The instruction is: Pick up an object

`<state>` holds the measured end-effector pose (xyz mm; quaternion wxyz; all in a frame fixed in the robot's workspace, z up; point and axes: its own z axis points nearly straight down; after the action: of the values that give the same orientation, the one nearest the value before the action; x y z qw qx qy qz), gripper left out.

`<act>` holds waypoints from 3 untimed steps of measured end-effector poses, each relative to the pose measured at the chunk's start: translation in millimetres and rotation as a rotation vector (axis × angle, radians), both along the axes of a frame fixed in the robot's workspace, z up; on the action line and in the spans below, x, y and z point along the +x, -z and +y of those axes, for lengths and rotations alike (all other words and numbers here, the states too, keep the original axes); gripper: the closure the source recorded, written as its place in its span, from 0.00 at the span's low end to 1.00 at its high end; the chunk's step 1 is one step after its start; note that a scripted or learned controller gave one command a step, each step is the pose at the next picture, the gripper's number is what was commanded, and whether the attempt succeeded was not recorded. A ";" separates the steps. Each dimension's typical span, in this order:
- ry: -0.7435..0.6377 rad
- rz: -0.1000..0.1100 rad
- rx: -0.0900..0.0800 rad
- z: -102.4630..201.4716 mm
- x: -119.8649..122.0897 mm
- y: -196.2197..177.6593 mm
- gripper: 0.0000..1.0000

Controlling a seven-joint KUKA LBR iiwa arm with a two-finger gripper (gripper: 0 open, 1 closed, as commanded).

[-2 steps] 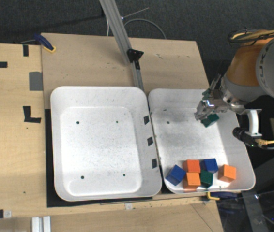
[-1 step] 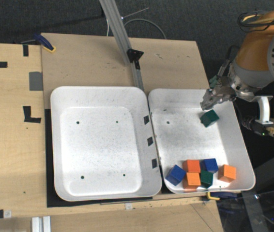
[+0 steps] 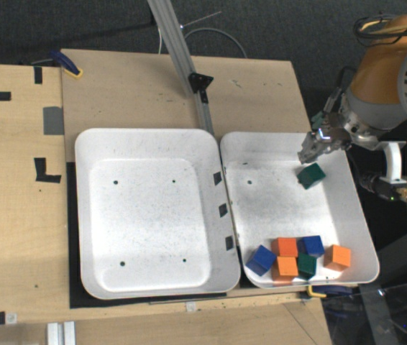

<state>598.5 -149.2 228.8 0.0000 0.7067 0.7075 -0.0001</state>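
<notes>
**Claw over lone green block, grip unconfirmed**

Claw (image 3: 311, 152) sits at the upper right of the right bin (image 3: 261, 192), roughly 1 o'clock from bin centre. Dark green block (image 3: 311, 175) is just below it at about 6 o'clock from the claw tip, tilted, corner-up. The view is too small and dark at the fingertips: can't tell how wide the claw is spread or whether it has any hold on the block. Block reads as just under the tip, not clearly between the fingers.

Why this target, my read: it's the only block standing apart. The rest are bunched at the bin's 5 o'clock corner: blue block (image 3: 261, 259), orange block (image 3: 286, 247), second blue block (image 3: 311, 245), another orange (image 3: 286, 267), a dark green one (image 3: 306, 265), and an orange block (image 3: 339, 256) out at the right end. They touch or nearly touch, so there's poor finger room.

Room and edges:
- Green block is near the right wall of the bin, at its 3 o'clock. Little margin on that side; open floor toward 9 and 7 o'clock.
- Back rim is close at 12 o'clock of the claw.
- Left bin (image 3: 88, 192) holds nothing that blocks; shared rim between the bins runs at 9 o'clock, well apart from the claw.
- The slanted metal post (image 3: 178, 42) on the tabletop (image 3: 117, 92) is off at 10 o'clock, well apart.

Risk: the tilted block could twist or skid toward the wall on closing.
</notes>
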 end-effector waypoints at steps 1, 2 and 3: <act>-0.005 0.002 0.002 58.9 -14.8 0.2 1.00; -0.006 0.003 0.002 121.0 -22.3 6.9 1.00; -0.006 0.003 0.002 179.6 -35.8 9.9 1.00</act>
<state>562.7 30.4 218.9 -0.0020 0.7045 0.7097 -0.0004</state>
